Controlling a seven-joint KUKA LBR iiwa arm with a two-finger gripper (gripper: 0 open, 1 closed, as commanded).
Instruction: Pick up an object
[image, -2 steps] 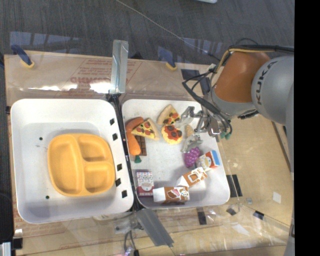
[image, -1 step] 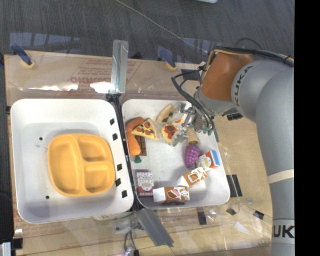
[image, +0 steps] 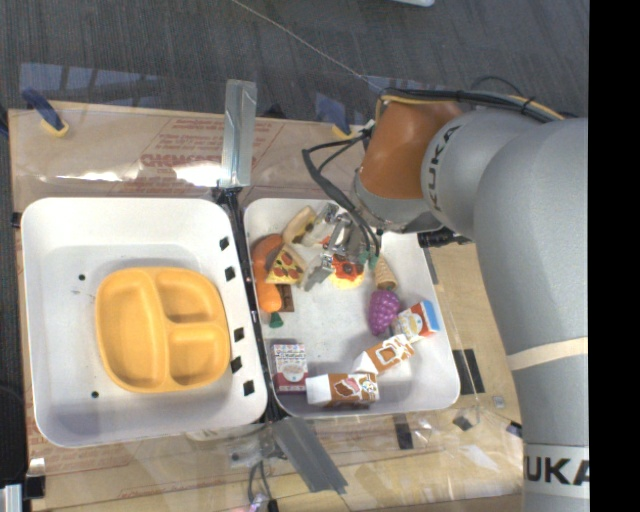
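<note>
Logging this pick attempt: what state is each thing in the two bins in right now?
Yellow tray: flat in the left bin, compartments bare.
Gripper: low in the right bin, over the toy pile.
Pizza slice: lying by the divider.
Grapes: lying loose.
Brown carton: on its side.
Red box: lying flat.

The right bin (image: 440, 372) is crowded. Toy food sits along its top and left side: a pizza slice (image: 287, 265), an orange piece (image: 270, 297) and a small yellow toy (image: 349, 276) right under the gripper (image: 335, 250). Purple grapes (image: 383, 311) and little cartons (image: 392, 353) block the right side, and two more boxes (image: 341, 388) lie along the bottom edge. A bare white patch in the middle leaves room to reach down. The left bin (image: 60, 230) has a big yellow tray (image: 160, 328), with open floor all around it
</note>
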